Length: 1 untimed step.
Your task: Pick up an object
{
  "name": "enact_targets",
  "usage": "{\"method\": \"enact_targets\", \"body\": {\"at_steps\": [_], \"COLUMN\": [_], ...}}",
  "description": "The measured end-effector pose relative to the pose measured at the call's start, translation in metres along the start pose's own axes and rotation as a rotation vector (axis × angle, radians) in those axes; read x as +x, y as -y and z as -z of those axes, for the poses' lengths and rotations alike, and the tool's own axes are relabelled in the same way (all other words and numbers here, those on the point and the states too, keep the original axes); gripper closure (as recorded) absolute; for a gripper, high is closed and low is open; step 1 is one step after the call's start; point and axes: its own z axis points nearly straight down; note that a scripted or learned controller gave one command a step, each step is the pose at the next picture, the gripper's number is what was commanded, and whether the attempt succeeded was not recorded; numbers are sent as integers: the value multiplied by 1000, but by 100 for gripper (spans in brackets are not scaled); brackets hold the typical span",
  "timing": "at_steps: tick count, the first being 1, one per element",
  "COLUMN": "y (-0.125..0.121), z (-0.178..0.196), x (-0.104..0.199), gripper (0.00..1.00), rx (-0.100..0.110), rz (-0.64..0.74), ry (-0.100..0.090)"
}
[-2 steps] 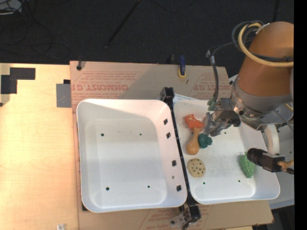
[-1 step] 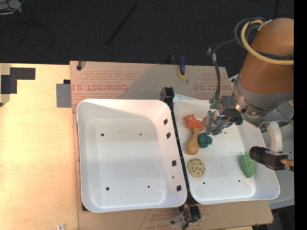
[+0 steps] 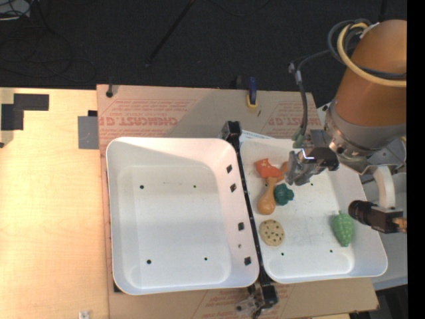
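so the gripper [image 3: 297,173] hangs over the right bin [image 3: 372,261] just above the small green toy [image 3: 284,195] beside the orange one [image 3: 267,169], looks like the approach step, next it needs to drop straight down.

You are looking at a robot lab. The big grey and orange robot arm [image 3: 372,78] reaches over a bench. Left of its gripper [image 3: 300,171] sit two white bins [image 3: 172,278] on brown cardboard [image 3: 172,115], clipped together with black clamps [image 3: 232,130]. Toy food [image 3: 271,232] lies under the gripper. Behind it, black cables [image 3: 40,5] lie on the dark floor. Far left is a plain wooden board [image 3: 46,211].
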Motion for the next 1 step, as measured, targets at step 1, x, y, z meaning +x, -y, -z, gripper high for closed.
{"method": "enact_targets", "body": {"at_steps": [1], "y": [36], "z": [94], "x": [93], "gripper": [100], "rx": [-19], "rz": [1], "ry": [-6]}}
